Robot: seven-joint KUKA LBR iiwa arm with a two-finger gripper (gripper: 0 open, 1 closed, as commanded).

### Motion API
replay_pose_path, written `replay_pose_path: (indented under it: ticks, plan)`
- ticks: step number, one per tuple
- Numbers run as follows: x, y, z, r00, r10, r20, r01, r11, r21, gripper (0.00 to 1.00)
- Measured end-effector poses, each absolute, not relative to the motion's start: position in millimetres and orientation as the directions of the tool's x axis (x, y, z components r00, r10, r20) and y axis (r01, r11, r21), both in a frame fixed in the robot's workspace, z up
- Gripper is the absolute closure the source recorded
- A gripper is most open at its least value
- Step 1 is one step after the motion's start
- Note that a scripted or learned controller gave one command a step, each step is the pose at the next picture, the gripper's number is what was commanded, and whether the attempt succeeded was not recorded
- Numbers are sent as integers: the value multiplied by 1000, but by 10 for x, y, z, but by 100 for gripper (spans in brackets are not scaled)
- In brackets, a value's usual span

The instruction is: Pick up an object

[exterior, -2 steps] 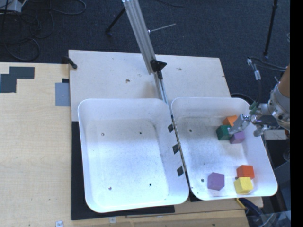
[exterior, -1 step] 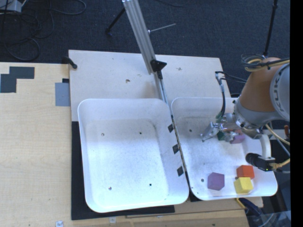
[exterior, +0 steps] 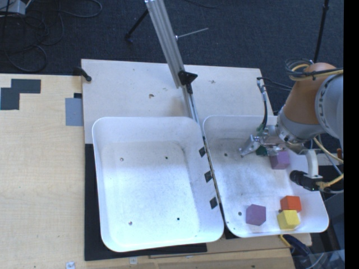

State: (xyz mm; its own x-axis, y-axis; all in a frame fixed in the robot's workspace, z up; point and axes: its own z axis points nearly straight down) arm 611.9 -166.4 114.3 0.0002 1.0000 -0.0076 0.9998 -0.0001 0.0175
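From above, the arm (exterior: 314, 102) hides part of the right bin (exterior: 235, 129). Whether the jaws (exterior: 259, 145) are open cannot be told. Four blocks lie there: lilac block (exterior: 280, 160) beside the jaws, purple block (exterior: 256, 214), orange block (exterior: 291, 203), yellow block (exterior: 288, 219).

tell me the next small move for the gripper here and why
Probably a short shift toward the near-right and a lowering over the pale purple block. The gripper sits low in the right bin with that block beside it, under the wrist, not between its fingers. The purple block, orange block and yellow block lie farther off.
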Motion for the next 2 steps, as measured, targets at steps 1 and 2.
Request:
replay_pose_path:
  ticks: [1,2]
  plan:
    - [6646,-1761,901,-5,1000,1,1000,5,1,0]
    - [6626,-1759,1004,-11,1000,0,1000,11,-4,100]
